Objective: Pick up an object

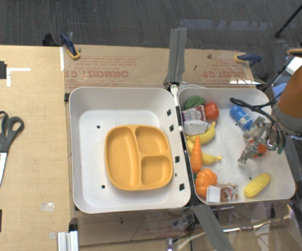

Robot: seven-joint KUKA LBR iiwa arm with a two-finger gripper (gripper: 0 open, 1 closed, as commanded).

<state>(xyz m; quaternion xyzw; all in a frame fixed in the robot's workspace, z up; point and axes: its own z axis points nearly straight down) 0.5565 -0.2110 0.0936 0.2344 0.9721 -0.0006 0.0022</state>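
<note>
Pincer [251,153] sits low just above the corn cob [257,185]; something small and red [260,148] beside it; can't tell its spread; could easily close on nothing.

Orange band; black cables; metal pincer [251,153]

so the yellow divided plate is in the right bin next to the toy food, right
Not quite. The camera view shows the yellow divided plate in the left bin; the toy food, such as the carrot and corn, lies in the right bin.
</note>
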